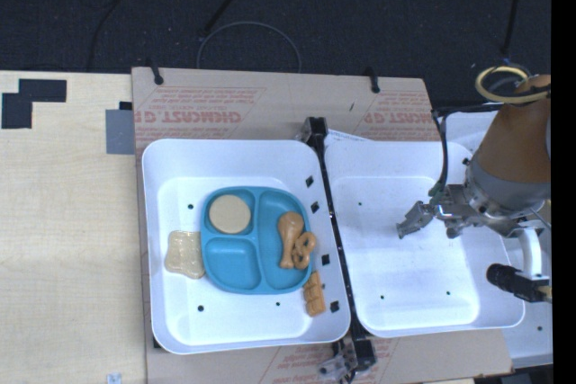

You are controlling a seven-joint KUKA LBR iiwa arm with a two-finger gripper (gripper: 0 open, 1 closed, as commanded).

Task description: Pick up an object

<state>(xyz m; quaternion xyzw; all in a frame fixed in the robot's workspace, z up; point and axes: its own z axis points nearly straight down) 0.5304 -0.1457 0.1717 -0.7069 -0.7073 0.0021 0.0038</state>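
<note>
In the left bin [171,184] lies a blue compartment tray [241,270]. A round tan biscuit [229,213] rests in its upper left compartment, and a twisted brown pretzel-like piece [294,240] sits in its right compartment. Off the tray's left edge, a pale tan slice [184,254] lies on the bin floor. A small orange-brown chunk [314,293] lies by the tray's lower right corner. My gripper [434,225] hangs over the right bin [405,301], near its right side, open with nothing between its fingers and far from all the food pieces.
The two bins meet at a black-clipped divider [328,229]. Cardboard [270,108] lies under both bins. A wooden bench top [63,238] extends to the left, and dark carpet with cables lies beyond.
</note>
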